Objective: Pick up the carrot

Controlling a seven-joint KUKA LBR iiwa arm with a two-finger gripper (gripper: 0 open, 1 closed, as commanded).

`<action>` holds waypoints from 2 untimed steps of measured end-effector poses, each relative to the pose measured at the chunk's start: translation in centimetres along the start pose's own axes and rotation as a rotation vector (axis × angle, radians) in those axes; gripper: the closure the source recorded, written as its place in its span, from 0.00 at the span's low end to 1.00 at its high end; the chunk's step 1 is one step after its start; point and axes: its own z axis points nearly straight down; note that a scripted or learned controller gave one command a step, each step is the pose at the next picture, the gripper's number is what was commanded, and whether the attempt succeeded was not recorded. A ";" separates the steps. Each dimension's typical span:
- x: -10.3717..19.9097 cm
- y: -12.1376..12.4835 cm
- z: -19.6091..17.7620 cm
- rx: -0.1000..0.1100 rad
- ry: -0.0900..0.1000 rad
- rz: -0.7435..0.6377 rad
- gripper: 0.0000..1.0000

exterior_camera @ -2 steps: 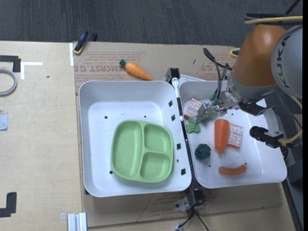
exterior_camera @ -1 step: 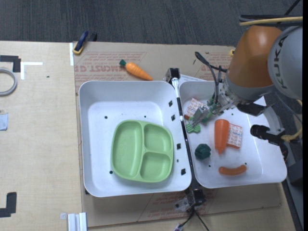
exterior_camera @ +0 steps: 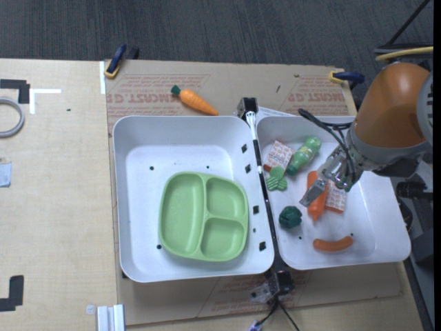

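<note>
Grasp step in hand: the tool (exterior_camera: 318,193) is lowered in the right bin (exterior_camera: 386,243), fingers closed on the carrot (exterior_camera: 315,197), at 3 o'clock of the green plate (exterior_camera: 204,216). Next a straight lift is called for.

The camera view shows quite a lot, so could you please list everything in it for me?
bins: two, white, side by side on the bench
divided plate: one, light green, in the left bin
carrot: one, orange with green top, on the cardboard behind the left bin
second carrot: one, orange, in the right bin under the claw
bottle: one, green, right bin, far side
packet: one, red and white, beside the bottle
broccoli: one, dark green, right bin
sausage: one, orange-red, right bin, near side
claw: one, grey, over the right bin
</note>
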 end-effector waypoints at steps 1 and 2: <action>0.4 5.2 -12.0 0.000 -0.001 -0.140 0.00; 1.4 4.5 -4.4 -0.001 -0.001 -0.527 0.00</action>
